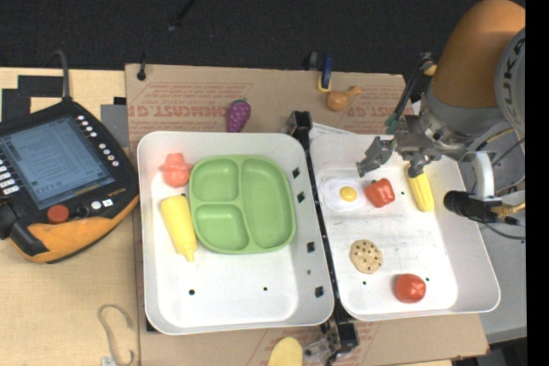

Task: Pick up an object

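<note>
You've got the end effector (396,160) low over the back of the right white bin (467,270), fingers spread apart, nothing between them. The red plastic pepper (381,192) lies just below the tips, yellow toy corn cob (420,190) beside it. My read: approach done; closing and lift still to do. Other candidates in that bin: fried-egg toy (346,195), speckled cookie (366,255), red tomato (410,288).
</note>
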Available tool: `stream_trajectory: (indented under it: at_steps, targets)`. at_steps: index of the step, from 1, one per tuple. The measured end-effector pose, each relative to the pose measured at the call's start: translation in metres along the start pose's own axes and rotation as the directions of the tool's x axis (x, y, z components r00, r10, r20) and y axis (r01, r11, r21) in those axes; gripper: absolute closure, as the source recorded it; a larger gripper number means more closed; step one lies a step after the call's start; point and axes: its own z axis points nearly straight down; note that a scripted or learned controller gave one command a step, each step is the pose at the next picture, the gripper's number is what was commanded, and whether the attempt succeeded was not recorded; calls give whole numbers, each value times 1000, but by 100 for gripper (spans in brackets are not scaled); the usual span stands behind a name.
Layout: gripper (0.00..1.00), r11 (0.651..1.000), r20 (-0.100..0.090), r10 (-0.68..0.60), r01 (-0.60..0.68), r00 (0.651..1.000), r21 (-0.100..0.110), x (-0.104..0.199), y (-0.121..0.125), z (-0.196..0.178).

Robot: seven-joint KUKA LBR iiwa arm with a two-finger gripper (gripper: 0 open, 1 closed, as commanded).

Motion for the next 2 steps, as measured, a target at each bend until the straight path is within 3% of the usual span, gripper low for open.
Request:
stream_trajectory:
  at_steps: [1, 2]
  targets:
    - [0, 1000, 2, -2, 2, 1000, -13, 0, 2, -7]
    - [0, 1000, 0, -3, 3, 1000, -7, 3, -8, 45]
